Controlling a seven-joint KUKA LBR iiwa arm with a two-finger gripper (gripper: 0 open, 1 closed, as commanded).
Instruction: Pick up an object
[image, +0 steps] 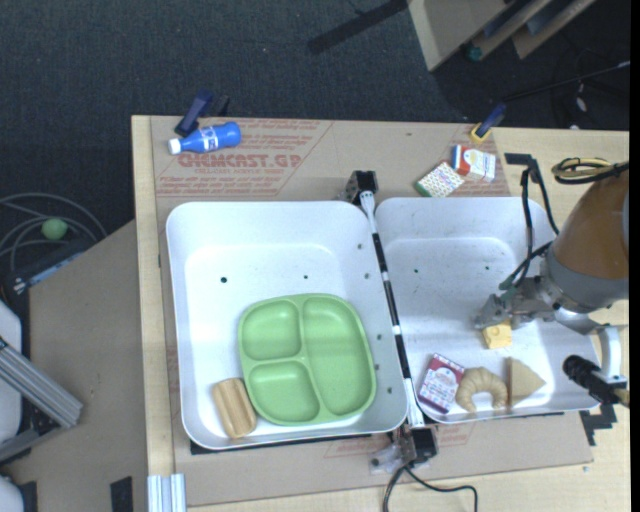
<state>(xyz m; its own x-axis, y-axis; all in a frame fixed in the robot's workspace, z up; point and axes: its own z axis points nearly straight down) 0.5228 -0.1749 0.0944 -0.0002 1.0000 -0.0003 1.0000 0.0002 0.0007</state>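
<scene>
- The grey arm with its orange band (598, 235) enters at 3 o'clock and reaches into the right shallow white bin (440, 225).
- The two-finger gripper (503, 318) sits low over a small yellow block (497, 337), apparently touching it or just above it. Whether the fingers grip it cannot be told.
- Judged step: the descent or closing stage of a pick, with the yellow block as the likely target. The next move calls for a firm close on the block, then a straight lift.
- Neighbours at 6 o'clock of the block: a tan croissant-shaped pastry (481, 388), a beige wedge-shaped piece (523, 379) and a red-and-white packet (438, 384), near but apart from it.
- Open room: the bin floor from 9 to 12 o'clock of the gripper is bare. The right wall is close at 3 o'clock.
- The left white bin (200, 250) holds a green divided plastic plate (305, 357) and a tan wafer-like bar (233, 407).
</scene>
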